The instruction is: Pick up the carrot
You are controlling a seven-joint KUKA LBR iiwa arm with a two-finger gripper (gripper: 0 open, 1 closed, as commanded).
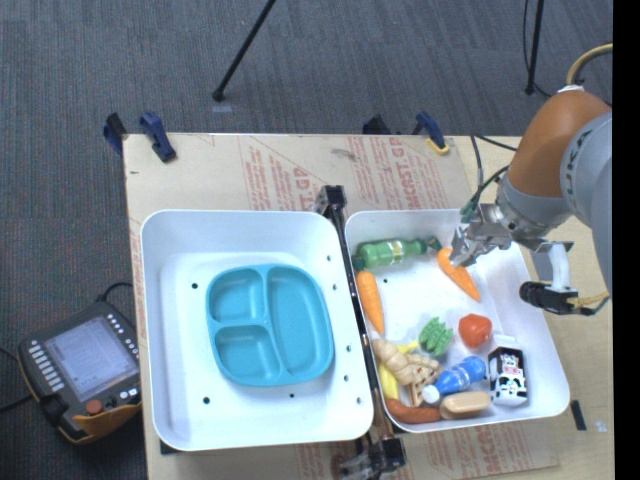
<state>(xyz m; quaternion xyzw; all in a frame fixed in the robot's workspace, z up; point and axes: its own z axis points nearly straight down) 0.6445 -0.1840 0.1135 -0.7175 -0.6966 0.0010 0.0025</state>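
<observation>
Two orange carrots lie in the right bin (540, 318). One carrot (461, 276) sits slanted near the bin's upper middle, its upper end right under my gripper (466, 252). The gripper comes down from the right and touches or nearly touches that end. The other carrot (370, 301) lies along the bin's left wall, away from the gripper. The arm's orange band (555, 138) is above the bin's right corner.
In the right bin also lie a green bottle (392, 252), a broccoli piece (435, 335), a red tomato (475, 328), a cow-print carton (508, 376), a blue bottle (460, 376) and a sausage (412, 411). The left bin (170, 268) holds a blue divided plate (270, 323).
</observation>
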